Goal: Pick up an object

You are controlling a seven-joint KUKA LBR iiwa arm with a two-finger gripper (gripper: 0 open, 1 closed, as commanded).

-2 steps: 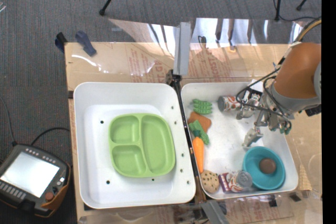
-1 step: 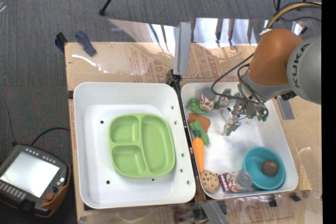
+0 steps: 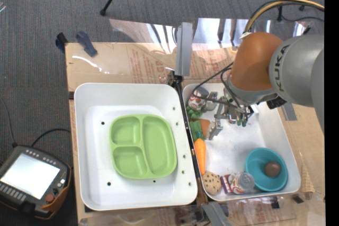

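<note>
i'm watching the arm (image 3: 275,71) reaching in from the right, orange band over the right bin (image 3: 280,140). gripper (image 3: 220,121) is hanging low over the upper-left part of that bin, pointing down-left toward the bin's left wall. i'm seeing two fingers (image 3: 214,130) spread a bit apart w/ nothing between them, so it's not holding anything.

objs in the right bin: carrot (image 3: 200,155) lying along the left wall, tip pointing to the near edge; green veg piece (image 3: 195,128) just above it, right beside the fingertips, can't tell if touching. a small red/white item (image 3: 197,99) sitting in the top-left corner, behind the gripper. cookie (image 3: 212,182) near the front-left corner, just below the carrot tip. crinkly wrapper (image 3: 233,183) next to the cookie, w/ a small clear round thing (image 3: 246,180) touching the teal bowl (image 3: 259,164). bowl is sitting front-right w/ a brown ball (image 3: 273,169) inside.

left bin (image 3: 95,103) is holding a green 3-compartment plate (image 3: 143,145), lying flat near its middle.

tablet-style pendant (image 3: 32,180) is lying on the floor at bottom left.
</note>
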